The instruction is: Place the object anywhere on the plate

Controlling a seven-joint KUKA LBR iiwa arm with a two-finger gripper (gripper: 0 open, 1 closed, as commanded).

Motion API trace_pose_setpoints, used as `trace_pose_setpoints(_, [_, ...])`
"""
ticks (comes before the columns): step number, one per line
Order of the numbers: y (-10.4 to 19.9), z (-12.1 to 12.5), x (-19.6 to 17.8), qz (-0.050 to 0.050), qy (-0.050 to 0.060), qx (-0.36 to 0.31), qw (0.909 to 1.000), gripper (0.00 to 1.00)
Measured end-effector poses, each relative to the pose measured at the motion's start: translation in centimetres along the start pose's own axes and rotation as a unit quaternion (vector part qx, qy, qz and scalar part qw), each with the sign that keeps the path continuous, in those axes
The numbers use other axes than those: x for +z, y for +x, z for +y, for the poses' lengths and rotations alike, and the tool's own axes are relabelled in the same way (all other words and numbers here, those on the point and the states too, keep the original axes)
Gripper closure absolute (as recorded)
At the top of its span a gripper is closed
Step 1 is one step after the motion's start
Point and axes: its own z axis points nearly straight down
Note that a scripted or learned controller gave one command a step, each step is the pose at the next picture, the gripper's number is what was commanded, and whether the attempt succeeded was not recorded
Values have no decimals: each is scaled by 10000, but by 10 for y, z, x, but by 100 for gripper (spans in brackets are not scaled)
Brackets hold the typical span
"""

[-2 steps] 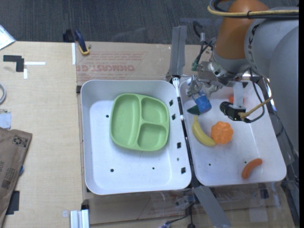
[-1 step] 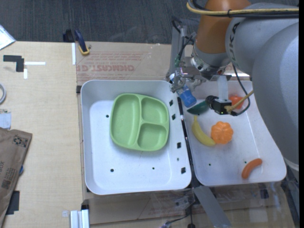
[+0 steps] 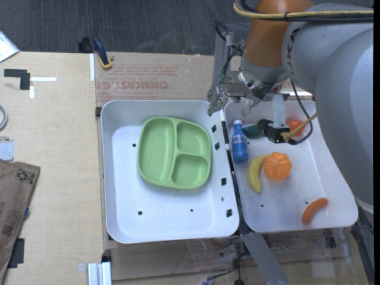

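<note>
We see the gripper (image 3: 221,103) hanging over the seam between the bins, grip state we cannot tell, plate (image 3: 175,153) bare in the left bin (image 3: 119,206), pickable bottle (image 3: 239,141), banana (image 3: 255,174) and orange (image 3: 277,166) waiting in the right bin (image 3: 332,183).

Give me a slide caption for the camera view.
Grey arm above right bin of bottle, banana, orange; green plate waits in left bin.

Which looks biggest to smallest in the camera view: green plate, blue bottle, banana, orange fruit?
1. green plate
2. and 3. blue bottle and banana, too alike in length to rank
4. orange fruit, rounder but shorter
</note>
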Motion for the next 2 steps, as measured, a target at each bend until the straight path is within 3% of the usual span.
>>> trace_pose_setpoints(1, [-1,0,-8,-10,10,-7,10000,100])
trace_pose_setpoints(2, [75,-45,97,12,-23,-205,9998,100])
